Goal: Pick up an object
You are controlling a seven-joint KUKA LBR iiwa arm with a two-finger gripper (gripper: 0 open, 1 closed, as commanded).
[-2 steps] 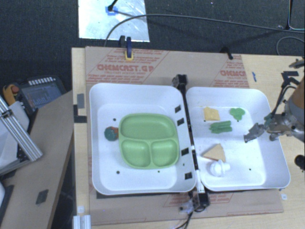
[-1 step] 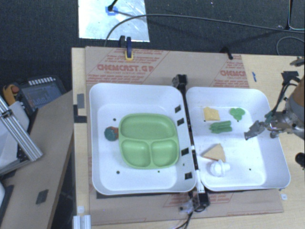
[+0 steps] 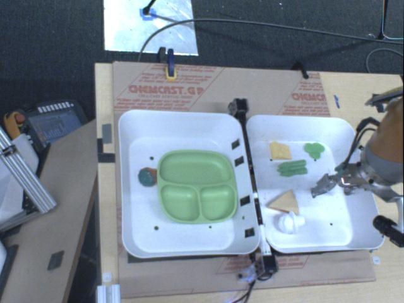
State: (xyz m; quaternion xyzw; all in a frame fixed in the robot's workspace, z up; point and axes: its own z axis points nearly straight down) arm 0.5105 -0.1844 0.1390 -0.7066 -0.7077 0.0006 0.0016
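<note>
Two bins: set side by side on the bench (image 3: 208,84); the right bin (image 3: 341,232) is the one over which the claw is seen; the left bin (image 3: 136,169) lies well away on the far side of the divider
Claw: the claw (image 3: 319,187) is seen above the right bin, reaching in from the right edge; its tips are pointed towards the middle of that bin; nothing is seen between them; whether it is released or clenched cannot be told
Green long piece: a green long piece (image 3: 291,167) is found just beyond the claw tips, up and to the side, apart from them
Green small piece: a green small piece (image 3: 314,149) is placed above the claw, near the far wall of the bin
Yellow square: a yellow square (image 3: 280,151) is laid beside the green long piece, further from the claw
Tan wedge: a tan wedge (image 3: 284,201) is found below and beyond the claw tips, near them but not touched
White object: a white object (image 3: 290,222) is set just below the wedge
Green tray: a green tray (image 3: 196,185) with three compartments is held in the left bin, well apart from the claw
Round dark object: a round dark object (image 3: 148,177) is placed against the tray's far side
</note>
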